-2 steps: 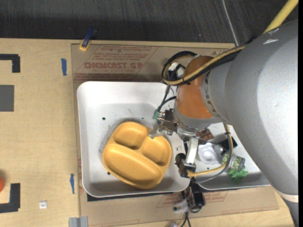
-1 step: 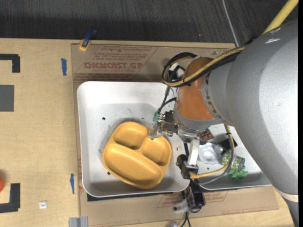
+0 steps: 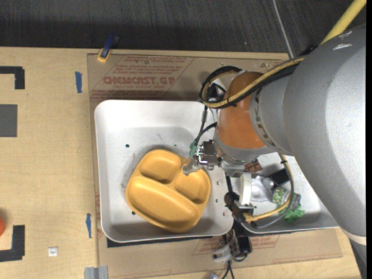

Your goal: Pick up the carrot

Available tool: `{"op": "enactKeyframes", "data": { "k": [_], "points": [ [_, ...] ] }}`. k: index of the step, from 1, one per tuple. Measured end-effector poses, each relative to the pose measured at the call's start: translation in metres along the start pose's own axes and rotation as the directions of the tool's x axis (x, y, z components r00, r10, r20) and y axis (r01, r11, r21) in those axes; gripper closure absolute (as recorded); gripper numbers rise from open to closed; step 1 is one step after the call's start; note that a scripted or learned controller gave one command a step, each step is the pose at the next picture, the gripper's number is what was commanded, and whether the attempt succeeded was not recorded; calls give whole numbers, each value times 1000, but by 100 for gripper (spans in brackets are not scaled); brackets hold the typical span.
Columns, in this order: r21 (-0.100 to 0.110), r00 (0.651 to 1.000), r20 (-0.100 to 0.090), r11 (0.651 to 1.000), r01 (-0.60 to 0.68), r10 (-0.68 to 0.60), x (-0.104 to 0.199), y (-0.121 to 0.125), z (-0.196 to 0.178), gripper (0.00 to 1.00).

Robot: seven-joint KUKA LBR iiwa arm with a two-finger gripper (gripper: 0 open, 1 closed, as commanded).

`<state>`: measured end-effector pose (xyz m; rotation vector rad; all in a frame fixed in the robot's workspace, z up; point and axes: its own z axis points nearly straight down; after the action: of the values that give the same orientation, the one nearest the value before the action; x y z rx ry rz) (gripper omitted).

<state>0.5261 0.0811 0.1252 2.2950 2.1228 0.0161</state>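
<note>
Light is bright and even, falling from above. The white bin point(image 3: 116, 132) is close to washed out, with a soft shadow at the left of the yellow lump point(image 3: 168, 188). The floor point(image 3: 174, 10) beyond is dim. The near arm point(image 3: 331, 127) looks soft, slightly out of focus.

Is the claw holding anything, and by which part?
Cannot tell. The claw is beside the yellow lumpy object in the left bin, its grip hidden under the wrist.

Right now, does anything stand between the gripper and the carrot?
Cannot tell: the arm hides most of the right bin; a green tuft there may be the carrot's top. The gripper sits against the yellow lump in the left bin.
</note>
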Motion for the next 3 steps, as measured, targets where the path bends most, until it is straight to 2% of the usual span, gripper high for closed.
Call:
{"op": "enactKeyframes", "data": {
  "k": [1, 2, 3],
  "points": [
    [1, 1000, 24, 1000, -18, 18, -16, 0, -9, 100],
    [19, 978, 1, 978, -208, 208, -37, 16, -117, 100],
    [21, 991, 0, 991, -134, 134, -131, 16, -108, 100]
  ]
}}
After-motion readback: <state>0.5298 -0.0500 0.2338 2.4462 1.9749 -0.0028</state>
